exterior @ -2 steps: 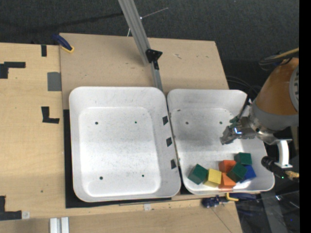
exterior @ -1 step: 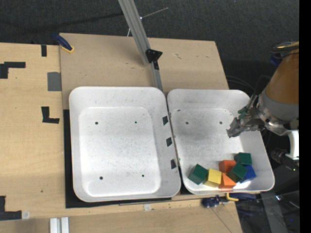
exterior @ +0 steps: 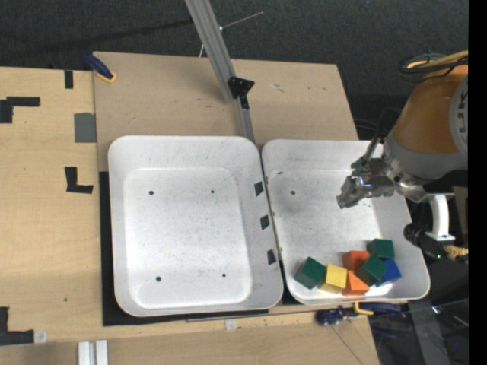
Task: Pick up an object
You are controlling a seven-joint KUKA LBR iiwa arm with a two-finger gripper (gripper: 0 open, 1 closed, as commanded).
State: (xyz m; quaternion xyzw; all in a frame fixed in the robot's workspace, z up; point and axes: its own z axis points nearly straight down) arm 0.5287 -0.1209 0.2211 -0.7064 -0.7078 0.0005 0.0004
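Roughly seven blocks [exterior: 350,271] in right bin [exterior: 304,166]; gripper [exterior: 351,194] above.

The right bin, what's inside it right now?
The right bin holds a cluster of coloured blocks at its near end: green, yellow, orange and blue. The gripper hangs over its middle. Blocks overlap, so any beneath are hidden.

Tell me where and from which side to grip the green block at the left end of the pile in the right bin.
Take the green block from straight above, the gripper closing across its near and far faces. Its left side is bare bin floor, but the yellow block touches its right side, so a left-right pinch would likely be blocked. It sits tilted, so turning the wrist to match should help.
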